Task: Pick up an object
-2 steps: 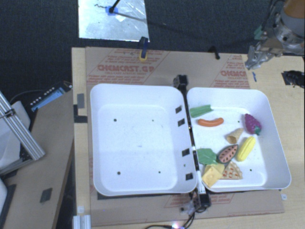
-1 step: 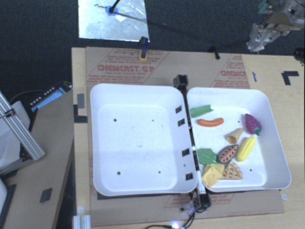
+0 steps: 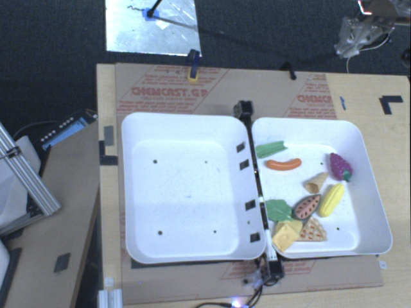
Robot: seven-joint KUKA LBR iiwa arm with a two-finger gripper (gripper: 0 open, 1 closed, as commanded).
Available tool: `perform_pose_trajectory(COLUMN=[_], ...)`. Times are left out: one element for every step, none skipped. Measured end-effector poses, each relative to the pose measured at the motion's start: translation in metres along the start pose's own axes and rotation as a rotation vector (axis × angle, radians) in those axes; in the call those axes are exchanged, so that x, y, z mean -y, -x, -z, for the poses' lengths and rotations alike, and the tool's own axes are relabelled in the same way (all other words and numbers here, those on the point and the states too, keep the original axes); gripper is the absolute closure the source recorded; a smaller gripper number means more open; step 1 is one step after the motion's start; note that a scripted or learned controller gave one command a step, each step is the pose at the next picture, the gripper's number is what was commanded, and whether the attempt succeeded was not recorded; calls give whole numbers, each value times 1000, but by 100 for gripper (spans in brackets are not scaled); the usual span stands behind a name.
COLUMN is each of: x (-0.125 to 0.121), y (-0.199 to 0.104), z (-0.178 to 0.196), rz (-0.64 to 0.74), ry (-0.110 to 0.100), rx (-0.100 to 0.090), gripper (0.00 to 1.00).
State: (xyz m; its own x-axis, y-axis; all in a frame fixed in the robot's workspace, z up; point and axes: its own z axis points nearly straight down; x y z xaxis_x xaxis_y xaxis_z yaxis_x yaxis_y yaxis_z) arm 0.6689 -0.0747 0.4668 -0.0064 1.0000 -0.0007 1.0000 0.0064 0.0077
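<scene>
Nearest us, waffle slice (image 3: 312, 231) lies in right bin (image 3: 369, 172); our hand (image 3: 359, 34) hovers off-table; grip state unclear.

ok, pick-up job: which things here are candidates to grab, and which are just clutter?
Candidates, all in the right bin:
hot dog, grapes, corn, two green leaves, cone, cheese, waffle slice, oval grilled piece.

Clutter:
left bin, foil sheet, yellow clip, cardboard base.

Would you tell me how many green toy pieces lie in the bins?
2, both in the right bin: one green piece near its top-left corner, another green piece lower left, partly under neighbouring toys.
</scene>
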Motion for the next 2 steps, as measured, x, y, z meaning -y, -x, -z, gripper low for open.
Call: perform_pose_trajectory(x=[0, 8], y=[-17, -92], z=[61, -97], rz=[0, 4], ry=[1, -22], rx=[0, -4], gripper=[100, 100])
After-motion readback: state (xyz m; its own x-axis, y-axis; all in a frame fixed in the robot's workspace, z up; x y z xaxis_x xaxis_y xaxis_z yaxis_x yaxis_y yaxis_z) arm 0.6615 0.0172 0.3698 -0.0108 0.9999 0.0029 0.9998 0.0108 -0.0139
